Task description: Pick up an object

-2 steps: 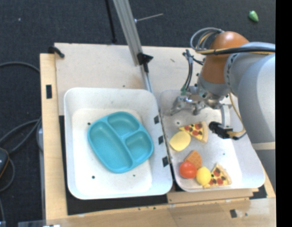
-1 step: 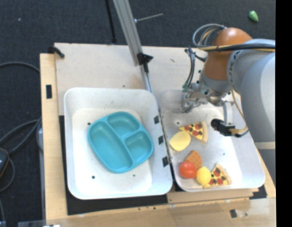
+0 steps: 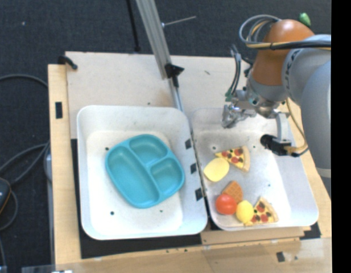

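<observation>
Grey arm's gripper [image 3: 231, 118] poised over right bin's [image 3: 297, 201] far edge, finger opening impossible to tell, nothing visibly held; pizza slice [image 3: 234, 157], yellow piece [image 3: 216, 169] and tomato [image 3: 224, 204] crowded together nearer, risking a knock or missed grab.

The surface [image 3: 112, 78] looks like pale, matt wood, and both white bins [image 3: 87, 152] look like smooth plastic. The divided blue plate [image 3: 144, 170] is smooth, faintly glossy plastic, and the slanted rail [image 3: 155, 33] at the surface's far edge looks like ribbed bare metal.
</observation>
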Available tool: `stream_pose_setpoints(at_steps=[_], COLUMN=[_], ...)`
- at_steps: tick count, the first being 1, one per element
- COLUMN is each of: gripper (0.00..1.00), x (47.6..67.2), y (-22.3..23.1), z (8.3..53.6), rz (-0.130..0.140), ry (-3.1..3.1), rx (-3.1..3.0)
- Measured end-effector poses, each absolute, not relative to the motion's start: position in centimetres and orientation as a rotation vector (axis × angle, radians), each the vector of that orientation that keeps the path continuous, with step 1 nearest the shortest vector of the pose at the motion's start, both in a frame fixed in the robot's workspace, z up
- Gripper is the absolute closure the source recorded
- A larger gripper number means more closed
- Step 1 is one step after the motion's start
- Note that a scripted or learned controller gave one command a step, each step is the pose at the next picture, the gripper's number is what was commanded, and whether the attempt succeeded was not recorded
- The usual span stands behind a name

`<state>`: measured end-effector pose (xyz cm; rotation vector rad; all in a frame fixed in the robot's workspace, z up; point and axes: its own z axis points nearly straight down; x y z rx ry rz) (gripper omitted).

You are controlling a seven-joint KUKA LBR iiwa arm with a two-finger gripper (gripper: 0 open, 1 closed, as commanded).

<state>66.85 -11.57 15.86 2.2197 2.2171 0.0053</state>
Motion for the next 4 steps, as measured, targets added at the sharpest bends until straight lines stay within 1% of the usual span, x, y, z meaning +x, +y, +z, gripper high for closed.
stream_pose_setpoints(at_steps=[2,3,4], gripper=[1.0,1.0,1.0], x=[66.9,66.6,66.1], y=[-11.9,-6.7,-0.5], z=[25.5,24.3,23.9], rz=[0.006,0.0,0.001], ry=[2.218,2.228,2.231], rx=[2.215,2.215,2.214])
